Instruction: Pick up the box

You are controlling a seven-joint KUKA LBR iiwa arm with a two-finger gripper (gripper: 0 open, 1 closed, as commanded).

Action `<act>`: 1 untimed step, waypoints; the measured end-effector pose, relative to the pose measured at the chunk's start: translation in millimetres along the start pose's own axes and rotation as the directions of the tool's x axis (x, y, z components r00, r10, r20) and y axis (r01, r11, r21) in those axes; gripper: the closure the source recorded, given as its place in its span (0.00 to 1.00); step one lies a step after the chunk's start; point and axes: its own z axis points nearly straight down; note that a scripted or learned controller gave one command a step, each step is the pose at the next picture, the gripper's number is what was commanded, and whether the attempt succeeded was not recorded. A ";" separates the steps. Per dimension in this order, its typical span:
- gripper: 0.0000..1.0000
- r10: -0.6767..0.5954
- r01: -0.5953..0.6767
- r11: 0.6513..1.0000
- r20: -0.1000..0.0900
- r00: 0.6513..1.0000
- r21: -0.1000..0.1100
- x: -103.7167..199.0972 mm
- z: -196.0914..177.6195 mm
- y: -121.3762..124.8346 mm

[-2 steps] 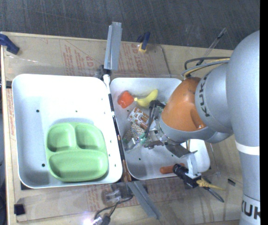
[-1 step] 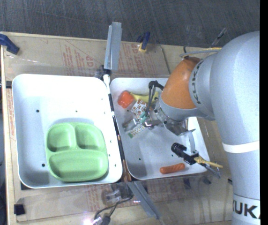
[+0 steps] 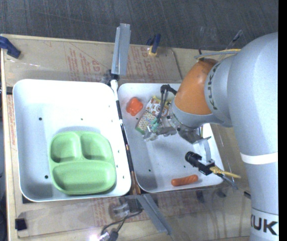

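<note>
Over in the right bin (image 3: 148,179) the arm's hand (image 3: 156,128) is down right at the lower end of the box (image 3: 148,115), which looks like a small printed carton lying flat near the bin's back left part, just beside an orange lump (image 3: 134,106). Honestly can't tell if the hand is clenched or released from where I'm standing, the wrist blocks most of it, so I wouldn't call it grasped. The box looks like it's on the bin floor, so I'd say the approach is done but the actual grab and lift are both left to do. Its long axis runs on a slant, top end toward the back right, bottom end toward the front left, where the hand sits. Left bin (image 3: 28,134) has a green divided tray (image 3: 82,163), and an orange sausage-looking thing (image 3: 184,181) lies near the right bin's front edge, well apart from the box.
</note>
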 end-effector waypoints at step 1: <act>0.00 0.000 0.000 1.000 0.000 1.000 0.000 0.1 0.0 0.0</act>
